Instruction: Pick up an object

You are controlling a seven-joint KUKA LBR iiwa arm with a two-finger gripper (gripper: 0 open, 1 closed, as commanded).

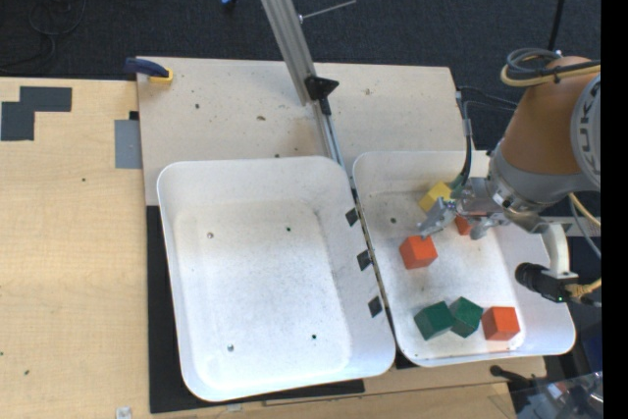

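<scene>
My gripper [456, 223] hangs low over the upper part of the right bin [392, 174], its fingers spread apart and open. A small orange piece [462, 226] shows in the gap between them, and I cannot tell whether either finger touches it. A yellow block [435, 196] lies just up and left of the gripper. An orange cube [418, 251] sits just below the left fingertip [429, 227]. Near the bin's front edge lie two green blocks [432, 320] [467, 315] and another orange cube [501, 322].
The left bin [177, 186] stands beside the right one, with black clips [362, 259] along the shared rim. A slanted metal bar [287, 25] rises behind the bins. The arm's orange band [545, 128] and grey wrist overhang the right bin's far right side.
</scene>
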